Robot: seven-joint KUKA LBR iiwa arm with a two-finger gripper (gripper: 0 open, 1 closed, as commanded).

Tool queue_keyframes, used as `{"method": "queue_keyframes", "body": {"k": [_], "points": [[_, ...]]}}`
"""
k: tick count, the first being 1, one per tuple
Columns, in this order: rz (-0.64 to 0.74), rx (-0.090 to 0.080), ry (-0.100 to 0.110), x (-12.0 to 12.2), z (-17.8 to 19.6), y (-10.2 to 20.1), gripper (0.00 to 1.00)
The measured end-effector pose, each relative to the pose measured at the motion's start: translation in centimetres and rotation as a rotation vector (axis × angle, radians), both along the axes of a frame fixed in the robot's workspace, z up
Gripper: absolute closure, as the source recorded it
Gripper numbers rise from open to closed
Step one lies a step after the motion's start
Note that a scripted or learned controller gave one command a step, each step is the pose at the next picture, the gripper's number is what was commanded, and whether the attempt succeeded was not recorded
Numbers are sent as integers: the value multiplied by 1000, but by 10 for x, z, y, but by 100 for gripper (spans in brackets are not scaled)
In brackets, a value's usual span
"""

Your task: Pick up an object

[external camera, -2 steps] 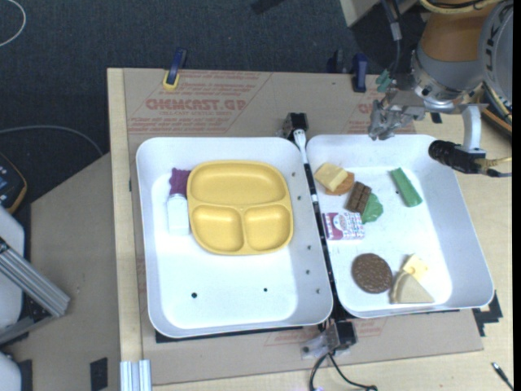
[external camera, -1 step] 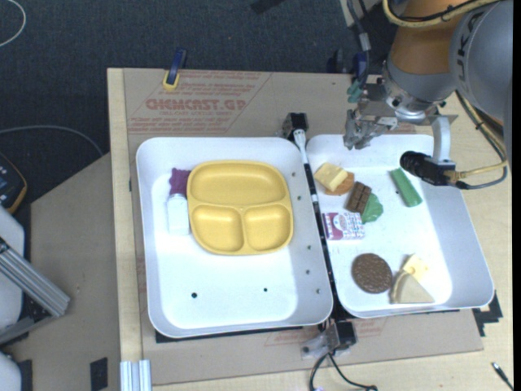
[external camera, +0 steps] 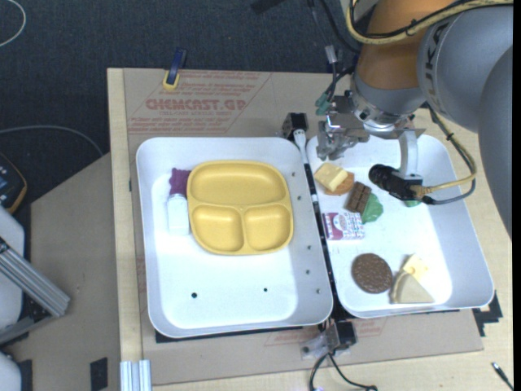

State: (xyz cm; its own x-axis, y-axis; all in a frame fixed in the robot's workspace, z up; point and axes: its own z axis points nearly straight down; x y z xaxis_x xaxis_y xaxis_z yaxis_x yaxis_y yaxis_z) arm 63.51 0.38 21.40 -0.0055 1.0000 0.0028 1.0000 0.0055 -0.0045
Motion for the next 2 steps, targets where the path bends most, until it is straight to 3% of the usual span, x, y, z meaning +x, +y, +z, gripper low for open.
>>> {"method": "queue_keyframes", "body": {"k": [1, 2], "points": [[-1, -1, -1, -17, 19, 34, 100], [-7, -3, -5, -12, 18, 17, 100]]}}
